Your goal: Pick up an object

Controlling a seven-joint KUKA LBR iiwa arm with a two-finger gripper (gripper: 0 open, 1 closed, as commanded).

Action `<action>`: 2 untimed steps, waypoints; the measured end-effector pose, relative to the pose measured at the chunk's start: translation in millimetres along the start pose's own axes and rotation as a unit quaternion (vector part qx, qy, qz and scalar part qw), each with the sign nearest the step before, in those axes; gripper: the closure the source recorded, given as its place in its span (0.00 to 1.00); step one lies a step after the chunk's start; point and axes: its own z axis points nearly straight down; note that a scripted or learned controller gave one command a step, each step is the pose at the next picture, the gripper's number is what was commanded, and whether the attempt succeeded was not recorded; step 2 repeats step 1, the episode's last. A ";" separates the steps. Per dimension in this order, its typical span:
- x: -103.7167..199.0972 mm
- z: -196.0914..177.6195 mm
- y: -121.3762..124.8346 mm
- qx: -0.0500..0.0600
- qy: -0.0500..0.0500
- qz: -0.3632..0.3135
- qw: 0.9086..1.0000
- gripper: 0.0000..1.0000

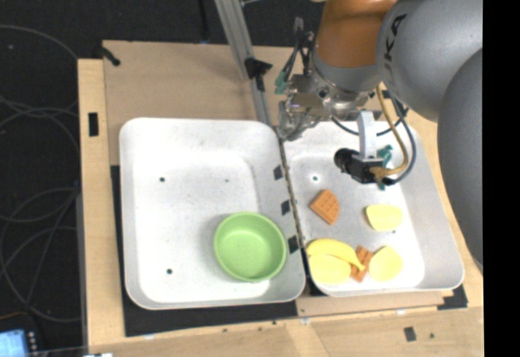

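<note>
Pickable stuff is all clustered lower right in the right bin [422, 209]: waffle piece [325, 206], yellow slices [383, 217]. Tool [294, 121] is parked up at the bins' shared wall, probably mid-approach; open or closed can't be told.

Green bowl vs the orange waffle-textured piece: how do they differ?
The green bowl is round and hollow, standing upright with its opening up; the orange waffle piece is a flat, roughly square tile with a grid texture. The bowl is much the larger of the two. The bowl sits in the left bin, near its front right corner; the waffle piece lies in the right bin, near the divider. Both rest on a white bin floor, apart from the gripper.
</note>
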 end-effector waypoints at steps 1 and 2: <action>40.8 11.9 -8.1 0.000 -0.001 0.001 1.000 1.00; 40.8 11.9 -8.1 0.000 -0.001 0.001 1.000 1.00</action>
